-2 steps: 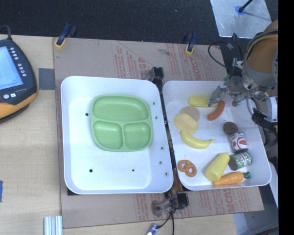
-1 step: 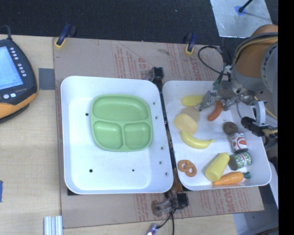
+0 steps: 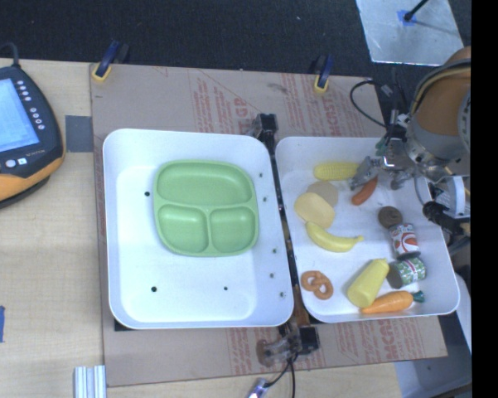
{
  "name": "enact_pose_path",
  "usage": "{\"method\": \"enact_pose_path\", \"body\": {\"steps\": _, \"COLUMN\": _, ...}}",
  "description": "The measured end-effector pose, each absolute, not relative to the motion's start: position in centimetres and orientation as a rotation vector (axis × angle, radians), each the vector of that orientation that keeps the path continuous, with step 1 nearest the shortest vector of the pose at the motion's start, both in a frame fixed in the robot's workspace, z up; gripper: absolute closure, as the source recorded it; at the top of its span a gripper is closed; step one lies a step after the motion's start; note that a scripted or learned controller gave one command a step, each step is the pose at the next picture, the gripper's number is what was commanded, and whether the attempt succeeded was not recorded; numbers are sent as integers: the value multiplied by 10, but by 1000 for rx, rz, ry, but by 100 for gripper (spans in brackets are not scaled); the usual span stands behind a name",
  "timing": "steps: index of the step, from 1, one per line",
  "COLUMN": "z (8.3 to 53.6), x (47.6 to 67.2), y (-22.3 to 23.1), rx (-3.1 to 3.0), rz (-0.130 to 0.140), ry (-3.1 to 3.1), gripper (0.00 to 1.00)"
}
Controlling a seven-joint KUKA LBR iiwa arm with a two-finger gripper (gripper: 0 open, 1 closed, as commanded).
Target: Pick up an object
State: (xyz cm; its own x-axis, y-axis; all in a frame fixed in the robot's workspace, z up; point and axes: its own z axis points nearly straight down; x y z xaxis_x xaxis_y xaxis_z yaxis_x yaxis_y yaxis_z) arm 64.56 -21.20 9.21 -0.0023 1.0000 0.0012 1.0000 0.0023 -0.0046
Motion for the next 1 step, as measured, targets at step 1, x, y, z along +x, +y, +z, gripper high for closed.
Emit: {"method": "enact_pose_path", "body": {"steps": 1, "z": 92, "x": 627, "y": -201, "rx": -2217, "rz": 5, "ry": -2223, "gripper": 0}}
